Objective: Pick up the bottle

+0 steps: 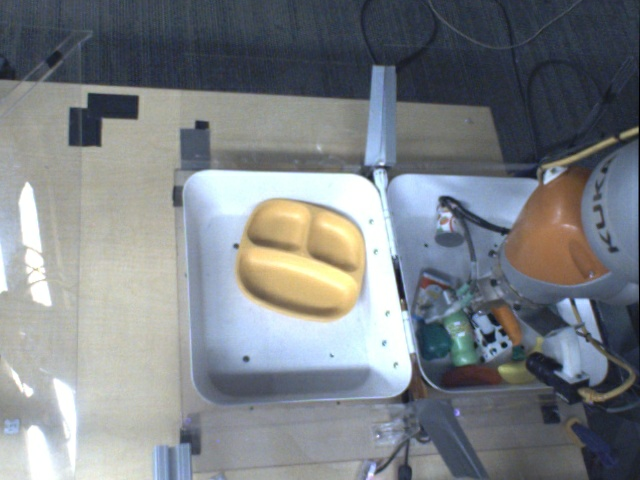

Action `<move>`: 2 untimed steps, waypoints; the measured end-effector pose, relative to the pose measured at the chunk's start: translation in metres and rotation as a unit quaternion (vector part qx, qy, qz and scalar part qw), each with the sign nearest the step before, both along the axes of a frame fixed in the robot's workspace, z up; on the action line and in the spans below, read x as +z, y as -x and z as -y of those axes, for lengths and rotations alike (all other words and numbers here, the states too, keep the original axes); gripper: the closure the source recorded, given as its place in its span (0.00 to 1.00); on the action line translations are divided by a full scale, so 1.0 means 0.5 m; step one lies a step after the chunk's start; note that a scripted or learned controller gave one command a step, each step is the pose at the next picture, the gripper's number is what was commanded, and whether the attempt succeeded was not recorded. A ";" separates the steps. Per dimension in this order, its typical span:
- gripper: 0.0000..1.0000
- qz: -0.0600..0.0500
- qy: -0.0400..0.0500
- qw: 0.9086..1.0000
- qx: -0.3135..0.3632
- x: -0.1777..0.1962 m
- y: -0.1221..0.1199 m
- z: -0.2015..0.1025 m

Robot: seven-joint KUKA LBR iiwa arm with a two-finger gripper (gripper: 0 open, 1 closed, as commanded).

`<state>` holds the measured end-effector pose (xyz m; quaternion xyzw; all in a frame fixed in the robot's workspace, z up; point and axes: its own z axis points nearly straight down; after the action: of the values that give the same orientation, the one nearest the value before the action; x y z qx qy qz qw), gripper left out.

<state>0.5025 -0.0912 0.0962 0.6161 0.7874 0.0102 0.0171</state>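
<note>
Green bottle (452, 336) lying among clutter at right bin's (420, 208) near edge; gripper (487, 303) hovering over it, arm (565, 233) hiding jaws — can't tell grip.

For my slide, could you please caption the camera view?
KUKA arm reaching into the cluttered right bin over a green bottle; a yellow bread-shaped object lies in the left bin.

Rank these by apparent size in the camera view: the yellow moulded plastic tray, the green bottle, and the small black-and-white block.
1. Yellow moulded plastic tray, by far the largest, in the left bin.
2. Green bottle, in the right bin's clutter, partly hidden.
3. Black-and-white block, slightly smaller, though overlap makes the last two uncertain.
</note>
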 end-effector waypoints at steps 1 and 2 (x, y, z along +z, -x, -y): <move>0.00 -0.001 -0.003 0.998 -0.058 -0.001 0.006 -0.002; 1.00 0.003 -0.002 0.998 -0.058 0.020 -0.001 0.001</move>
<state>0.5030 -0.0915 0.1061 0.6609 0.7501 0.0129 0.0190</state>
